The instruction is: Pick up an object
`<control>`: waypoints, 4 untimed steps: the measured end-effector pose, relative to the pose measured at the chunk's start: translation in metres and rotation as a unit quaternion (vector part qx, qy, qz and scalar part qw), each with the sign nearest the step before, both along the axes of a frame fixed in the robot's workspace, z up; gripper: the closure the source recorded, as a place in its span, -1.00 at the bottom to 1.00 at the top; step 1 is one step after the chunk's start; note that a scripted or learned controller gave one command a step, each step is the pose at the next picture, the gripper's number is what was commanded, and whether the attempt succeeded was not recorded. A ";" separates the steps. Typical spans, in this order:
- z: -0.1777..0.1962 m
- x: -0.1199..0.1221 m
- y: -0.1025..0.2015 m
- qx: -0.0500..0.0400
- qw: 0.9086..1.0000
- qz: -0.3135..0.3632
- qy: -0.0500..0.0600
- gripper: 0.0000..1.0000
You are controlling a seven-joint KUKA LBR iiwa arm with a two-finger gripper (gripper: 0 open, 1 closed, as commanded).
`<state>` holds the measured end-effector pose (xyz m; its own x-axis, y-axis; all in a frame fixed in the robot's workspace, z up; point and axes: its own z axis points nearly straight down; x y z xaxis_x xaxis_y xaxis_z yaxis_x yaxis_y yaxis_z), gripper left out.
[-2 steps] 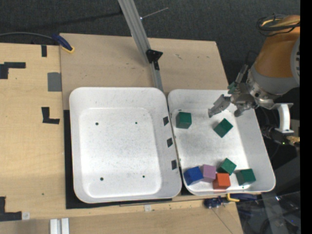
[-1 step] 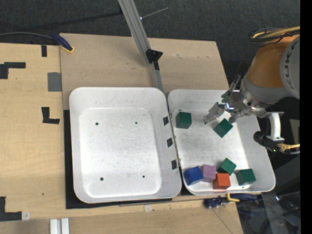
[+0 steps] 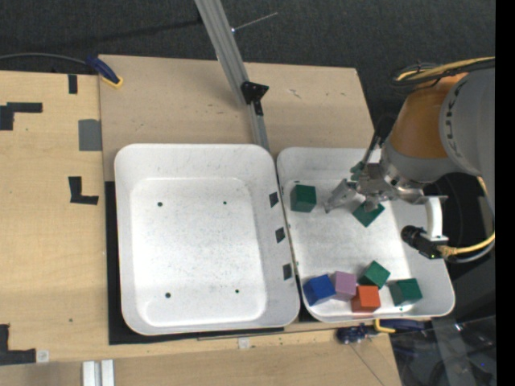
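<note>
My gripper (image 3: 352,205) hangs over the upper middle of the right bin (image 3: 322,163), with the grey arm and its orange band reaching in from the right. Its fingers stand spread apart, open; the left fingertip (image 3: 330,207) points toward the bin's centre. A dark green block (image 3: 369,215), turned like a diamond, lies right under the gripper's right side, and I cannot tell whether they touch. Another green block (image 3: 302,198) sits to the left of the gripper, apart from it.
Along the right bin's front wall lie a blue block (image 3: 319,288), a purple block (image 3: 345,284), an orange block (image 3: 368,297) and two green blocks (image 3: 375,274) (image 3: 405,290). The left bin (image 3: 129,167) adjoins on the left. A metal pole (image 3: 229,47) slants above the bins.
</note>
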<state>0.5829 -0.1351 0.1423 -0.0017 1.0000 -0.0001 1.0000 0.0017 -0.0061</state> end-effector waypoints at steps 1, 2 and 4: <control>0.013 0.001 0.001 0.000 1.000 0.001 -0.002 1.00; 0.059 0.009 0.002 0.000 1.000 0.000 -0.005 1.00; 0.080 0.017 0.049 0.001 1.000 0.002 -0.003 1.00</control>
